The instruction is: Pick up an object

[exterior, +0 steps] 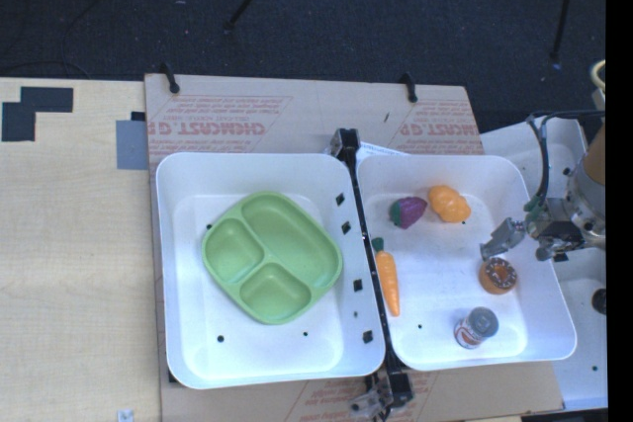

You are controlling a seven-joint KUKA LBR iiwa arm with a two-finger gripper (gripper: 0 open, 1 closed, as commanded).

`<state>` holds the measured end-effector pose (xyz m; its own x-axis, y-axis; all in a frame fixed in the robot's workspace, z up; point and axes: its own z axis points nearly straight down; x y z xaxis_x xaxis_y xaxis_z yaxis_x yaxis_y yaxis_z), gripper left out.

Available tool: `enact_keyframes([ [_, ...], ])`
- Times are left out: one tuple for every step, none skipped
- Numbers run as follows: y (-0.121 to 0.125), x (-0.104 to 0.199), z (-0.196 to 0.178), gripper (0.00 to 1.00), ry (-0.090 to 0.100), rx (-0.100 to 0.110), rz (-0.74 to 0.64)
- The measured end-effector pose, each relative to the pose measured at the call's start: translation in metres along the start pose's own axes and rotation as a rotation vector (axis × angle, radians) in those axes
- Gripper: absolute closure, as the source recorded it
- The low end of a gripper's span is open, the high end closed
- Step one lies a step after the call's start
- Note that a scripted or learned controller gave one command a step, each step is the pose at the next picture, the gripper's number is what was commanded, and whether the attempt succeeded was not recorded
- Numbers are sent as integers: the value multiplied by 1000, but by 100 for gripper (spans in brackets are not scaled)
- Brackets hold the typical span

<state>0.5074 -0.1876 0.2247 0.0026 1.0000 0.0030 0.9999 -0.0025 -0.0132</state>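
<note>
A single fixed camera is looking down at a slant from above the bench, framing both shallow white plastic bins (425,363) side by side at middle distance, with dark floor lying beyond and the grey arm (584,203) entering from the right edge.

Gripper (526,242) showing as grey metal fingers with dark joints, light patches glinting on upper faces. Finger (501,237) looking blocky, angular, pale grey. Small greenish spot sitting near wrist end. Thin dark cable (541,158) looping in arc above wrist. Arm body (596,168) appearing blurred, brownish-orange over grey, cropped at frame edge.
</note>
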Motion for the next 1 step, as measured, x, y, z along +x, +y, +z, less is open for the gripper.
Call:
enact_keyframes([
  [3, 0, -6, 0, -3, -12, -2],
])
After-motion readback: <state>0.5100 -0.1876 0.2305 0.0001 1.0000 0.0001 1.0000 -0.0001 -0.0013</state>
